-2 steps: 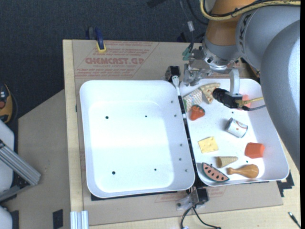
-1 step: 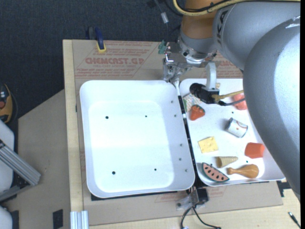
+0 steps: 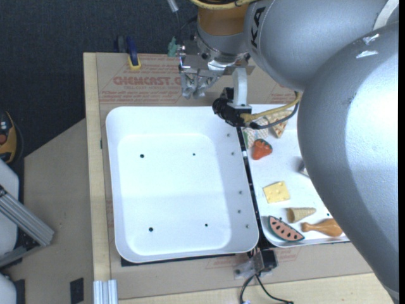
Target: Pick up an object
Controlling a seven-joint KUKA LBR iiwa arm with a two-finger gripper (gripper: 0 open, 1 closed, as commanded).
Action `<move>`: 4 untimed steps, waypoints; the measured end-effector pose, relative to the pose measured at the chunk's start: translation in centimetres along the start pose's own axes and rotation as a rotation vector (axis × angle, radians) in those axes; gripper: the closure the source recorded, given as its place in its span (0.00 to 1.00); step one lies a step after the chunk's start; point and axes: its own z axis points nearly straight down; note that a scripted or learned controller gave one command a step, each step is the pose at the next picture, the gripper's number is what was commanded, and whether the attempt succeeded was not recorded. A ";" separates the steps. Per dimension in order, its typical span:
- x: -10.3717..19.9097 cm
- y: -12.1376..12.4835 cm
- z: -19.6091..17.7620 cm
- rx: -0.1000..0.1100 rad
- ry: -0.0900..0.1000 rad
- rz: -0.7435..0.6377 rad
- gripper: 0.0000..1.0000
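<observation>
Strawberry (image 3: pixel 261 149), cheese wedge (image 3: pixel 276 192), watermelon slice (image 3: pixel 285 229) and the rest are lying untouched in the right bin (image 3: pixel 288 147). The gripper (image 3: pixel 195 87) is hovering beyond the left bin (image 3: pixel 171 182); cannot tell its state. Nothing's being lifted; the whole pick is looking undone.

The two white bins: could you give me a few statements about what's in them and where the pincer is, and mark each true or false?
1. The strawberry lies in the right bin. True.
2. The watermelon slice sits in the left bin. False: it lies in the right bin, near its front edge.
3. The pincer hangs above the bench beyond the left bin's far edge. True.
4. The pincer grips the cheese slice. False: the cheese lies in the right bin, well away from it.
5. The strawberry lies farther back in the bin than the cheese. True.
</observation>
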 end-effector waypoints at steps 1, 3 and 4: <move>7.0 -2.7 2.0 0.012 -0.001 0.002 1.00; 7.2 -3.1 -2.6 -0.002 0.003 -0.001 1.00; 6.0 -8.4 0.2 0.014 -0.004 0.011 1.00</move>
